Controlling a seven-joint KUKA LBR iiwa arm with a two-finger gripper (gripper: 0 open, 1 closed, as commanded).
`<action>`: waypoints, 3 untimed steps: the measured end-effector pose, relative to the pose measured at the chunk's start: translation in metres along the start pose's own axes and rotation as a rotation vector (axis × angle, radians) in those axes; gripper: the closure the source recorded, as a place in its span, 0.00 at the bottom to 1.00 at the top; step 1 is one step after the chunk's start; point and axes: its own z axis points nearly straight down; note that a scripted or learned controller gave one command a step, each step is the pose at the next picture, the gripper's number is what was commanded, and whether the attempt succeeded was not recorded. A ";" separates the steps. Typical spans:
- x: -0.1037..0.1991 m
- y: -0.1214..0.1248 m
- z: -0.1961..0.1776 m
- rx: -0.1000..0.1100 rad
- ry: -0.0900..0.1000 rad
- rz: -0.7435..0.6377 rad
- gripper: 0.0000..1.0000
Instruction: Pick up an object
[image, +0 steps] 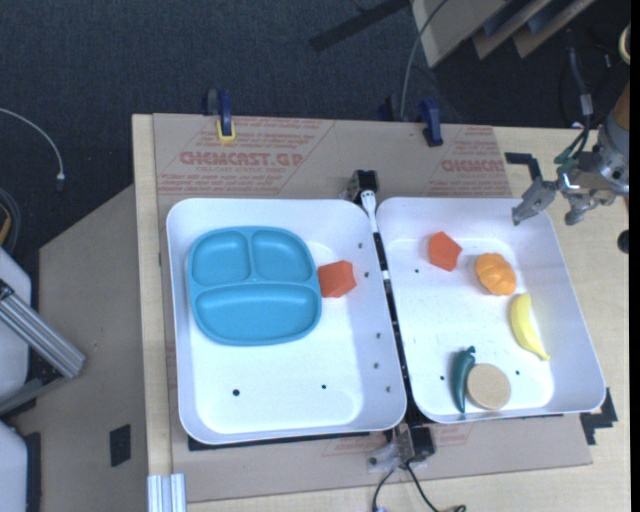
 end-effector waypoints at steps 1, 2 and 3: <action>0.009 0.002 0.047 0.005 0.002 -0.001 0.00; 0.013 0.003 0.110 0.006 0.002 -0.001 0.00; 0.013 0.003 0.130 0.004 0.001 -0.002 0.00</action>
